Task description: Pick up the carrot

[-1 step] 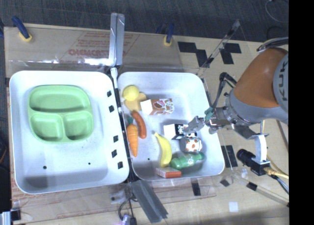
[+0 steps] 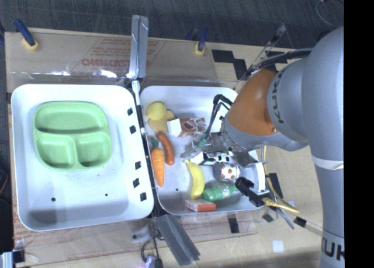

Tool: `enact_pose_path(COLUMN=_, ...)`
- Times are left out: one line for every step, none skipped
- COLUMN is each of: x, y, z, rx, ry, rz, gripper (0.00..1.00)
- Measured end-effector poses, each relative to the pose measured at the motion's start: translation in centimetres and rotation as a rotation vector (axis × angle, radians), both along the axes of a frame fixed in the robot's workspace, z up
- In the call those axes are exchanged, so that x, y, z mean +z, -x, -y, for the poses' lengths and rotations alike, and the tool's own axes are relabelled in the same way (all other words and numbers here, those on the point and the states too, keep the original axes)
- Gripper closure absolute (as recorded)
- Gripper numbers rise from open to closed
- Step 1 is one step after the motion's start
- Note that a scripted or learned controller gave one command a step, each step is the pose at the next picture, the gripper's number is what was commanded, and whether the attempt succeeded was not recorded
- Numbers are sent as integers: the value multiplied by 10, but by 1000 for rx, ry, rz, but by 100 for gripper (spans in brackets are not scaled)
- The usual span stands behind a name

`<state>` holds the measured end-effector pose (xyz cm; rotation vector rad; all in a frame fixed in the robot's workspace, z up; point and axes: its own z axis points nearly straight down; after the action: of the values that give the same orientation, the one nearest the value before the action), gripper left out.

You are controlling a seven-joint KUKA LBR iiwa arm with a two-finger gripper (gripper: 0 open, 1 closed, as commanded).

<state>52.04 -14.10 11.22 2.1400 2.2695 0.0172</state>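
The carrot (image 2: 158,166) is orange and tapered. It lies lengthwise along the left wall of the right bin (image 2: 175,209), with its tip toward the front. My gripper (image 2: 200,148) hangs over the middle of that bin, to the right of the carrot and a little behind it, apart from it. Nothing of the carrot is in the gripper. The grey arm with its orange band (image 2: 252,111) covers the bin's right part.
Beside the carrot lies a red sausage (image 2: 166,148), with a yellow fruit (image 2: 156,112) behind it. A banana (image 2: 196,180), a spotted ball (image 2: 227,172), a green item (image 2: 219,192) and an orange block (image 2: 200,205) crowd the front. The left bin (image 2: 35,208) holds a green divided plate (image 2: 73,132).
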Motion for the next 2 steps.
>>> enact_pose_path(x=-6, y=-23, z=-37, rx=-180, ry=3, rz=11, gripper=0)
enact_pose_path(x=-20, y=44, z=-49, rx=-104, ry=-9, rz=-24, gripper=0)
